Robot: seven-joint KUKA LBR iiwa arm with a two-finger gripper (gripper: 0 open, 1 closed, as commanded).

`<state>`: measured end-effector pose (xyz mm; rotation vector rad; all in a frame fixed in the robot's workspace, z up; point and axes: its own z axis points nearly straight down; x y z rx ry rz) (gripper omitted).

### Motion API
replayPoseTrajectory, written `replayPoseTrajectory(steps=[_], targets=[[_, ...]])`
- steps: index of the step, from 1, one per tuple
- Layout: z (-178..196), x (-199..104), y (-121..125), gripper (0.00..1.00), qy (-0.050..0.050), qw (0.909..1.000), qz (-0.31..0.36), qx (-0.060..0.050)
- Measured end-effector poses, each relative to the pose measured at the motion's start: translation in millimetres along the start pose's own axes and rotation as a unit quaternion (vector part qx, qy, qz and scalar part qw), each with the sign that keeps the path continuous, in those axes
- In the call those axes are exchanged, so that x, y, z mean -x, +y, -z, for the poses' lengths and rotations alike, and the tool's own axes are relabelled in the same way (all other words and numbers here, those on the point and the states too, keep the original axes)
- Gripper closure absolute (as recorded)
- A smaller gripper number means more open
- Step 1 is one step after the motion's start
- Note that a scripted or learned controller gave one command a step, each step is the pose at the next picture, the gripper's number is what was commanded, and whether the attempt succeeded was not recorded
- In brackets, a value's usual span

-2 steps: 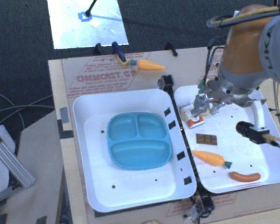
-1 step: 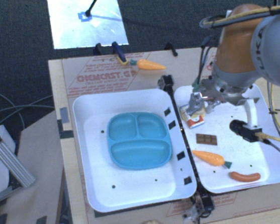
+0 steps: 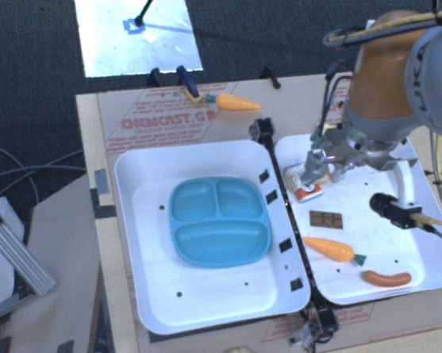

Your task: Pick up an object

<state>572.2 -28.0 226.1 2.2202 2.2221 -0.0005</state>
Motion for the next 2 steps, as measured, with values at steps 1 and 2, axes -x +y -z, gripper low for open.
replayPoseTrajectory(steps=[1,2], targets=[[4,-9,8,1.0,0.001,1.0,0.002,0.001],[-9,-14,-8,1.0,0.0,1.0,0.0,0.0]])
